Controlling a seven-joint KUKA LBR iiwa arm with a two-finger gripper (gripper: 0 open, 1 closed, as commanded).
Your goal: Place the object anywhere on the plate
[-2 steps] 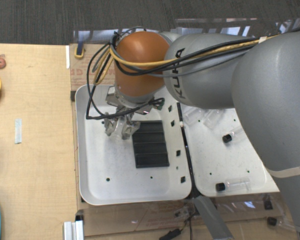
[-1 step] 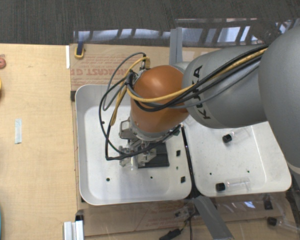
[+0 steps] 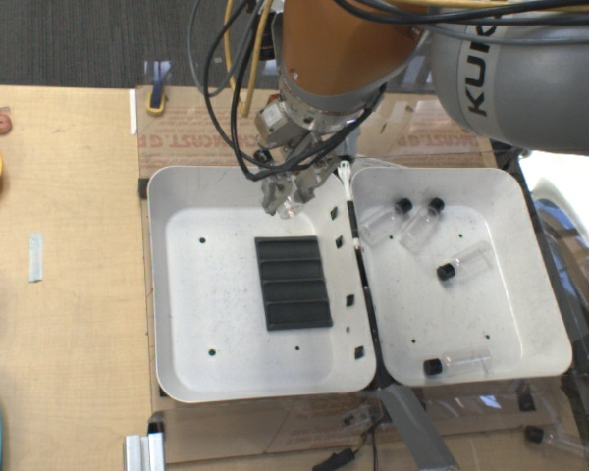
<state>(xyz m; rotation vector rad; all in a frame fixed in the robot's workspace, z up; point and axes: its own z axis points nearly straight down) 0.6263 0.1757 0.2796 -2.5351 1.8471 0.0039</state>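
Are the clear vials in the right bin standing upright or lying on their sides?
Lying on their sides. Each clear vial in the right bin shows its body stretched along the floor, with its black cap at one end.

Left bin [image 3: 177, 292]: white plastic, smooth, semi-matt, faint dark specks. Right bin [image 3: 530, 292]: same.
Plate [image 3: 293, 283], frame centre: black, matt, ribbed; prob. plastic.
Vials [image 3: 417, 229], upper right bin: clear plastic or glass, glossy, w/ black caps.
Arm [image 3: 510, 47], frame top: grey shell, smooth, satin; orange band [image 3: 334, 27] glossy.
Bench [image 3: 69, 361], frame left: pale wood, matt.
Cardboard [image 3: 206, 126] under bins: brown, printed, matt.
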